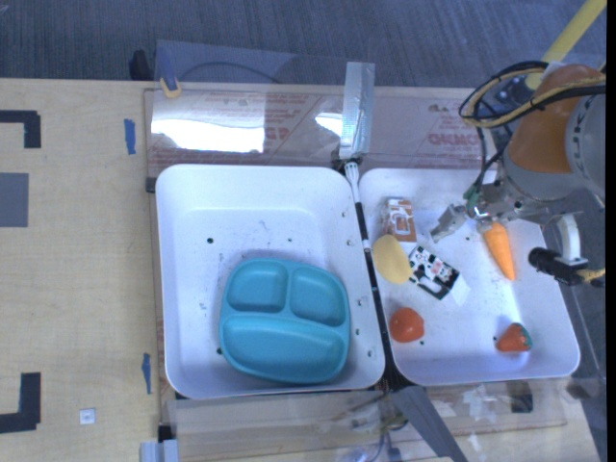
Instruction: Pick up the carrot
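- Clearly, the carrot (499, 248) lies in the right bin (553, 364), near its 2 o'clock corner, with its long axis running from 11 to 5 o'clock and its green top uppermost.
- The jaws (478, 212) hover just at the carrot's 10 o'clock end; how wide they stand cannot be told.
- The carrot looks like smooth, tapered orange plastic; a strawberry (513, 338) sits toward 6 o'clock of it.

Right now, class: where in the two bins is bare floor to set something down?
Left bin: bare floor behind and left of the blue tray. Right bin: a patch between tomato and strawberry. Crowded around the carrot, gripper and lemon.
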`<state>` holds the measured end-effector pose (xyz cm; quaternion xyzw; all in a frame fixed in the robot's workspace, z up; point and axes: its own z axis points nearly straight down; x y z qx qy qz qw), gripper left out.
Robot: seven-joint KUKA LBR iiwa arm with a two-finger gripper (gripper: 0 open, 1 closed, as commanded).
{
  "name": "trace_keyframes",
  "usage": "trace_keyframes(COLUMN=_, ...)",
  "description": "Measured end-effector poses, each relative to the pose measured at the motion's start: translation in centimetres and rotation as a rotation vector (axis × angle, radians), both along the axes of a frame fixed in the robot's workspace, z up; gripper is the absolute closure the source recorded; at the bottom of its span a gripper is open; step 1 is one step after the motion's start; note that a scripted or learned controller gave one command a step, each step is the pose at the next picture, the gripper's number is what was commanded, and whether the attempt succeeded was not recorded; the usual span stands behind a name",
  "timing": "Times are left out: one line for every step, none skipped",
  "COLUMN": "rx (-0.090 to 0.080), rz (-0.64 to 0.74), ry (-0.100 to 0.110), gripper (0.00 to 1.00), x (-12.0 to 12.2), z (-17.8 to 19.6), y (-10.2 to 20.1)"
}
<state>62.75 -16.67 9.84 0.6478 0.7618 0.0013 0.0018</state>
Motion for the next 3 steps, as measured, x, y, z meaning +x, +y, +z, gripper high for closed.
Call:
trace_keyframes(rx=0.024, rz=0.082, ry=-0.012, gripper=0.0, x=-1.2, z=-0.7, y=-2.5)
trace_keyframes(rx=0.03, rz=0.077, ry=-0.012, gripper=0.0, x=-2.7, z=-0.8, y=-2.9)
trace_keyframes(rx=0.012, rz=0.076, ry=-0.019, gripper=1.0, x=-2.6, z=0.4, y=-3.5)
